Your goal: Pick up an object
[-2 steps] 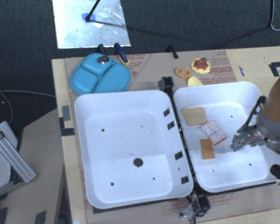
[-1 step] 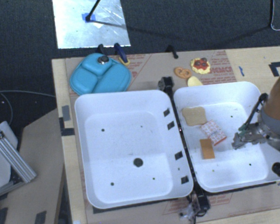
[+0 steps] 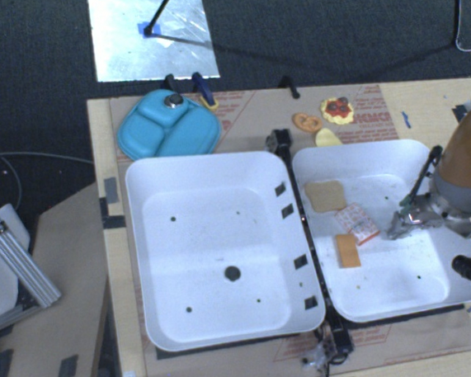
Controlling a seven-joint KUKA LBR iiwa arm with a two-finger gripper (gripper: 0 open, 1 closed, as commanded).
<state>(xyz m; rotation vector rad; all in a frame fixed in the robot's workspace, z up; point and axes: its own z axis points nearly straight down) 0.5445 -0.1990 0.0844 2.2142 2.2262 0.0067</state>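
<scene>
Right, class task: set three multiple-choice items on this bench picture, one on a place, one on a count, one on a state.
1. Where is the tan toast slice?
A left bin
B right bin
C on the blue tray

2. How many items lie in the right bin?
A three
B one
C six

3. How does the gripper stand?
A over the left bin
B low in the right bin, right of the patterned packet
C above the blue tray

Answers: B, toast lies in the right bin; A, toast, packet, orange block; B, gripper beside the packet.
</scene>
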